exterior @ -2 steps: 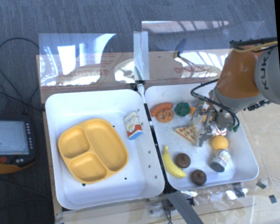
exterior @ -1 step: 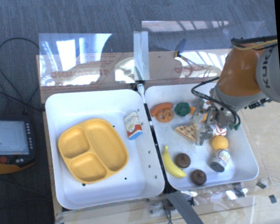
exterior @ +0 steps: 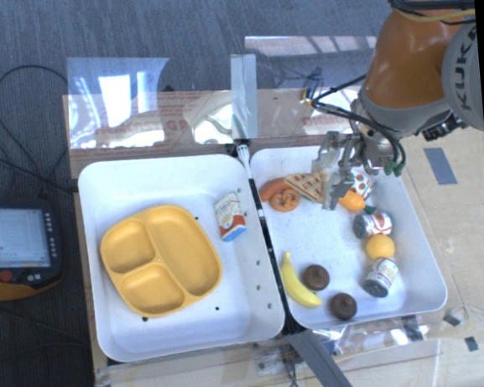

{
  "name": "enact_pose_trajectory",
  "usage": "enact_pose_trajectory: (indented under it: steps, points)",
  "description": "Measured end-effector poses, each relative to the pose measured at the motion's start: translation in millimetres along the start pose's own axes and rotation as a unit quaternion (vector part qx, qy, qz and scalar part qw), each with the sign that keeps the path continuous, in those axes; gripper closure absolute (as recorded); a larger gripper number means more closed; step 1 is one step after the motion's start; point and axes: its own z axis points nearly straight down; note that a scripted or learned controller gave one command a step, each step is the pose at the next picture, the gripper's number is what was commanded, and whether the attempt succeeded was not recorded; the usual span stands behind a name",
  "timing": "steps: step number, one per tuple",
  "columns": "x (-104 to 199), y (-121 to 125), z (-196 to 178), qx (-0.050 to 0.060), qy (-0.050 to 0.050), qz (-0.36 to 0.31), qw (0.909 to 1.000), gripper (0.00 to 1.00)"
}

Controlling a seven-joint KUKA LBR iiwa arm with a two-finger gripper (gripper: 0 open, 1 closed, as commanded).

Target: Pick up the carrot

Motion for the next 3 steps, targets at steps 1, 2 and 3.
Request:
enact_pose_trajectory:
  steps: [1, 2, 3]
  points:
    - [3.7, -3.6, 8.2, 0.000, 0.008, 0.003, 1.0000, 0.00]
    - [10.5, -44.2, 125.7, 0.000, 0.011, 0.024, 0.9996, 0.00]
    - [3.4, -83.0, 135.6, 0.001, 0.004, 0.023, 0.9997, 0.00]
